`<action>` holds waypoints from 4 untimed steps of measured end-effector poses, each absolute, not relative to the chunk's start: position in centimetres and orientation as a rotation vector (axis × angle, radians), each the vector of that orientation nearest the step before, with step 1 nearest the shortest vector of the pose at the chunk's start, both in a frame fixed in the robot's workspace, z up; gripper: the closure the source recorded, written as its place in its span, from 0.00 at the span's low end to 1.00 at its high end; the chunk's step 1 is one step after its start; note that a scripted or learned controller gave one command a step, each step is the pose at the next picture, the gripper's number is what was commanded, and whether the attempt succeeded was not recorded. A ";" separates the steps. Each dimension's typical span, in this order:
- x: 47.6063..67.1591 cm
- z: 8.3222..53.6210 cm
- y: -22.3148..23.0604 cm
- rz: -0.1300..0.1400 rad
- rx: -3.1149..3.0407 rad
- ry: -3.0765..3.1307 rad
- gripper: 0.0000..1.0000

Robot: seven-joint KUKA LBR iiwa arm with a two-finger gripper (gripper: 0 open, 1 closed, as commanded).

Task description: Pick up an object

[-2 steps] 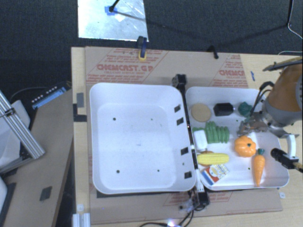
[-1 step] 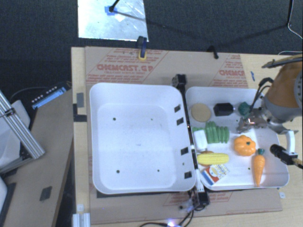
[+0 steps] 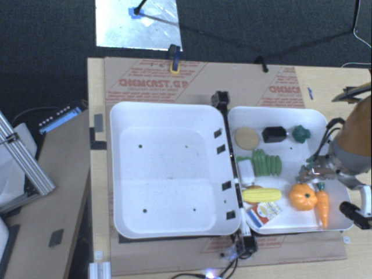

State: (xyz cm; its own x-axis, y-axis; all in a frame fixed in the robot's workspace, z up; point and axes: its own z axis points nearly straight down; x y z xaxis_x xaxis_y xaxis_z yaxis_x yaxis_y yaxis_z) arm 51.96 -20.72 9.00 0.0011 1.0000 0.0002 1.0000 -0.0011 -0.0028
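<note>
Bench [image 3: 145, 77], left bin [image 3: 168, 170], right bin [image 3: 279, 114]

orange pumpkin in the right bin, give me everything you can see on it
The pumpkin is small, round, glossy orange and ribbed like a plastic toy, with a stubby stem on top. It sits upright on the floor of the right bin, near its front right corner. The carrot lies right against its right side, apparently touching. The corn cob lies to its left, apart. The pincer hangs just above and behind it, not on it.
</note>
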 end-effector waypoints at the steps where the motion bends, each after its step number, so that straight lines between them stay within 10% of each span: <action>1: 48.5 9.4 -20.7 0.001 -2.220 -2.220 1.00; 3: 51.3 36.0 -19.7 -0.014 -2.226 -2.242 1.00; 4: 59.3 41.9 -19.3 -0.010 -2.222 -2.240 1.00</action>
State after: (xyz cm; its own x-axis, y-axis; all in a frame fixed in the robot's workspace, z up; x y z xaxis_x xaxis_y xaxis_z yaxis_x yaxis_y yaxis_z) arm 59.29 -19.31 41.91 -0.0082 1.0000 -0.0049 0.9999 0.0082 0.0141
